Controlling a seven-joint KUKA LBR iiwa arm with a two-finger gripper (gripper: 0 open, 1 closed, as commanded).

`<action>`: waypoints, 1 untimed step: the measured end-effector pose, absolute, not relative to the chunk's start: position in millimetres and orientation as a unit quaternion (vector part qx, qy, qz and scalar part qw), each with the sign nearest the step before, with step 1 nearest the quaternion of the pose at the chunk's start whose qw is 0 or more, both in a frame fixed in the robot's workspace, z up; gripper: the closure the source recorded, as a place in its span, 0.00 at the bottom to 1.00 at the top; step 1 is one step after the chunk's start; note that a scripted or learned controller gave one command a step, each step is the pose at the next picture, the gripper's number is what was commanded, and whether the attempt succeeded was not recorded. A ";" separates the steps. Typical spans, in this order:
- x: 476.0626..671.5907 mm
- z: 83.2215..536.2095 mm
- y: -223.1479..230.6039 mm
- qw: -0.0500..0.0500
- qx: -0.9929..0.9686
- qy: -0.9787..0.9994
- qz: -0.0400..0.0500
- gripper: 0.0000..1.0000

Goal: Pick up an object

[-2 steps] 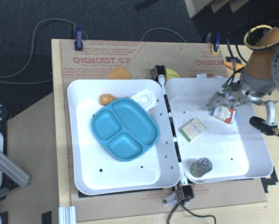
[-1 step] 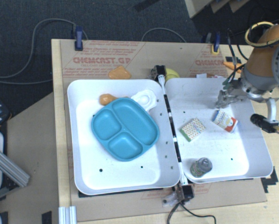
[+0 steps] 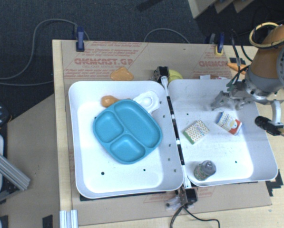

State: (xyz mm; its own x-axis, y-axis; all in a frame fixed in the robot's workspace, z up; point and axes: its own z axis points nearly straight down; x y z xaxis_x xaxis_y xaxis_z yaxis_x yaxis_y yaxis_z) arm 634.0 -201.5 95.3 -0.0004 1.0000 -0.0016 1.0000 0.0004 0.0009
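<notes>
- Left bin (image 3: 84, 175): we see a blue tray (image 3: 127, 130) with three compartments lying across its middle. An orange lump (image 3: 109, 100) and a white cup (image 3: 147, 100) touch the tray's far edge.
- Bench (image 3: 61, 127), behind the bins: an orange piece (image 3: 122, 73) and a yellow ball (image 3: 174, 75) lie outside, near the bins' shared corner.
- Right bin (image 3: 256, 172): a checkered pad (image 3: 195, 131) lies left of centre; a grey jar (image 3: 204, 170) lies at the near rim; a small carton (image 3: 228, 123) lies right of centre.
- Carton, our likely target: we judge it light, stiff-walled yet crushable, and best pinched across its narrow sides.
- Gripper (image 3: 230, 100): it hangs low over the far part of the right bin, just beyond the carton and apart from it. Its fingers (image 3: 220, 101) look spread, with nothing between them.
- Arm (image 3: 268, 65): it reaches in from the right.
</notes>
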 end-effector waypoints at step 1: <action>586.5 118.6 -224.7 -0.001 0.708 0.706 -0.001 0.00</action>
State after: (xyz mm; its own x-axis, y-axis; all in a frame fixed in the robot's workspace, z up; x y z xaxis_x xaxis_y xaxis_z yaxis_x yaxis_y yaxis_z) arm 586.5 -224.7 118.6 0.0030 1.0000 0.0004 1.0000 -0.0030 -0.0021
